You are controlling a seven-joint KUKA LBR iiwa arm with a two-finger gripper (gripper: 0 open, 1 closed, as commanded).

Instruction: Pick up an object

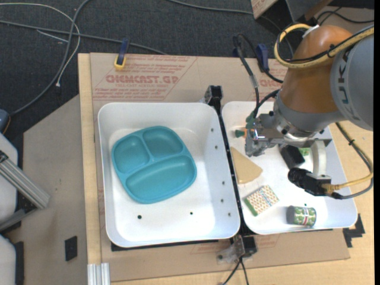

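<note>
Here, hand above tan wedge.

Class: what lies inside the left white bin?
A blue divided plate lies flat on the left bin's floor; whatever is beneath the plate is covered.

two white bins, one blue divided plate, one tan wedge, one patterned packet, one small can

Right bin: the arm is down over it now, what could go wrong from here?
1. The gripper sits low at the right bin's left side, near the divider, so a descent may hit the wall instead of an object.
2. The tan wedge lies flat just below it and may slide rather than lift.
3. The patterned packet and small can lie close enough to get knocked.
</note>
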